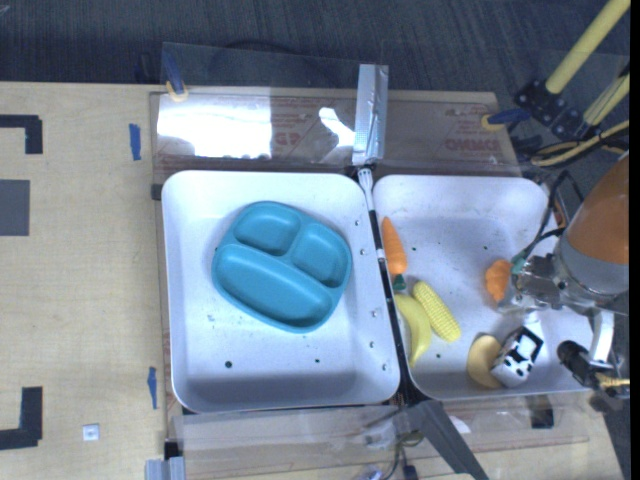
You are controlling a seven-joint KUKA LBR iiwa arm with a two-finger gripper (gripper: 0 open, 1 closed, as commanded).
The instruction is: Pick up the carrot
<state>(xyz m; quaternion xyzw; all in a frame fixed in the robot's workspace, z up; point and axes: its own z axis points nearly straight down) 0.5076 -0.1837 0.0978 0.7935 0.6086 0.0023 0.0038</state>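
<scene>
Camera view gives me two white bins [190, 268], one carrot [394, 247] at the right bin's left edge, well apart from my claw [527, 293]; its state I cannot tell.

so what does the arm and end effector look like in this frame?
The arm enters at the right edge: an orange band above a grey metallic wrist section. Black cables run along it near the bin rim. The end effector is white with black markings, like a checker tag, on boxy silver hardware. A black fitting sits by its lower right.
</scene>
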